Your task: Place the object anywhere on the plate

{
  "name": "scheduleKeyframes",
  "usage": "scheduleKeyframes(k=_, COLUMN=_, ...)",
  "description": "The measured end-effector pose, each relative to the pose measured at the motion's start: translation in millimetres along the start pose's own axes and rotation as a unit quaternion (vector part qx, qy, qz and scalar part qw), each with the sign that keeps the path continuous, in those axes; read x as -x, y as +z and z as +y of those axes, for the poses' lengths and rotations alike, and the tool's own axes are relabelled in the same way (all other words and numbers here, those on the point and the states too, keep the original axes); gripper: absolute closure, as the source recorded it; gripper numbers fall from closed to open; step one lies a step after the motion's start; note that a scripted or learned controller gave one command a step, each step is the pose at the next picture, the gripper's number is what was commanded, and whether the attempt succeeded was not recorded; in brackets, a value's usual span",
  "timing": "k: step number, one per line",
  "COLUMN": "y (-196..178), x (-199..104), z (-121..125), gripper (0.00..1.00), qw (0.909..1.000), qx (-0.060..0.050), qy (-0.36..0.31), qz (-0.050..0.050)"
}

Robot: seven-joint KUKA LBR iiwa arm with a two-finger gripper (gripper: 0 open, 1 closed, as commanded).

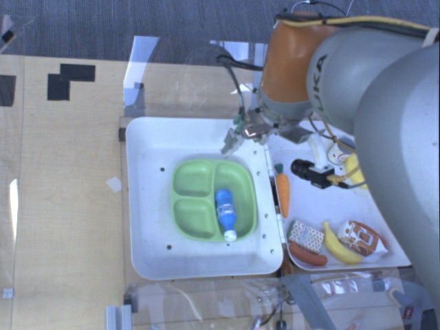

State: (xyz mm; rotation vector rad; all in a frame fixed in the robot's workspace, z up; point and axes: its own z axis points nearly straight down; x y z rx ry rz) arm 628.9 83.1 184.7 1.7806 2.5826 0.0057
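A green plate (206, 198) with three compartments sits in the middle of the left white bin (148, 253) on the worktop (62, 205). A blue bottle (225, 213) with a white cap lies in the plate's long right-hand compartment, its cap pointing toward the bin's near edge. The bottle rests on the plate and is well apart from the arm.

The gripper (242, 133) hangs over the far right corner of the left bin, just beyond the plate's far rim, below the arm's orange band (292, 60). Nothing sits between the jaws; they look slightly apart, though the parts there are small and blurred, so I cannot tell for certain.

In the right bin (344, 263), partly hidden by the arm, a carrot (282, 192) lies along the left wall. Near the bin's near edge lie a sausage (307, 255), a banana (338, 246), and two small packets (306, 236).
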Motion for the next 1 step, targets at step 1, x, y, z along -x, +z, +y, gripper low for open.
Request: scheduleKeyframes(k=1, y=-48.3, x=66.4, z=-37.7, gripper=0.00, qw=0.9997, qx=0.001, qy=0.026, qz=-0.001)
